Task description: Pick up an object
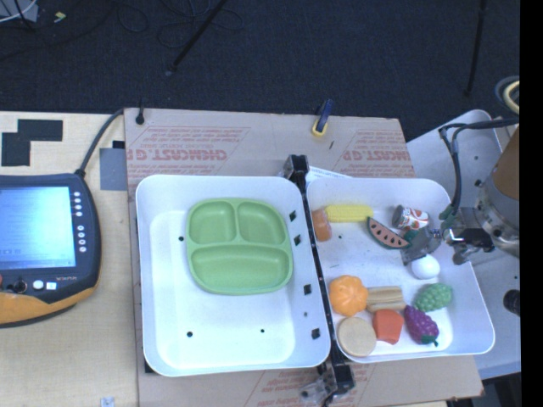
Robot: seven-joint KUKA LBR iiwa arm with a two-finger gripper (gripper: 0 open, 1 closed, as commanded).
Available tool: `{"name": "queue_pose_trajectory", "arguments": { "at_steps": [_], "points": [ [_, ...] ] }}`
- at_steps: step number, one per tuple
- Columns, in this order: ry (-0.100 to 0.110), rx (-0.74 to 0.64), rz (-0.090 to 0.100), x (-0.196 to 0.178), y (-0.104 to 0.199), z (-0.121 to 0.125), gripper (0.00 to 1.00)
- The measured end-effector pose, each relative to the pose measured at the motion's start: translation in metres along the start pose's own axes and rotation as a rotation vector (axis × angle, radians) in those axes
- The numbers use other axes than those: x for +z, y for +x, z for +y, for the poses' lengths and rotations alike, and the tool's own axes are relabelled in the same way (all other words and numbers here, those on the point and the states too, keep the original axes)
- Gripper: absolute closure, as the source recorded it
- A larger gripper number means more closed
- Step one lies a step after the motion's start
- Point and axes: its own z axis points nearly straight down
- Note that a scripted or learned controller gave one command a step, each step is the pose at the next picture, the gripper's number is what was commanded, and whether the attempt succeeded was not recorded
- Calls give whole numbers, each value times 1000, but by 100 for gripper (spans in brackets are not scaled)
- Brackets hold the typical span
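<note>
The gripper (422, 246) was seen low in the right bin (475, 346), the egg (425, 267) lying just below it, its grasp not discernible.

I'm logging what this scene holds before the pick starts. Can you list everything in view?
divided plate: 1, green, in the left bin
left bin: 1, white, left half of the bench
right bin: 1, white, right half of the bench
corn: 1, yellow, right bin, upper left
watermelon slice: 1, red and green, right bin, top middle
small can: 1, white and red, right bin, top
egg: 1, white, right bin, beside the tool
orange: 1, orange, right bin, lower left
green grapes: 1 bunch, green, right bin, right side
purple grapes: 1 bunch, purple, right bin, lower right
round cracker: 1, beige, right bin, bottom
pendant: 1, grey and orange, left of the bins
tool: 1, grey, above the egg
</note>
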Motion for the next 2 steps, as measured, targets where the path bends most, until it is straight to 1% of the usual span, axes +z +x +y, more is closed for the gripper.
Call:
{"name": "queue_pose_trajectory", "arguments": {
  "at_steps": [1,2],
  "points": [
    [-12,-2,-2,-6,0,2,0],
    [-7,-2,0,43,9,7,0]
  ]
}}
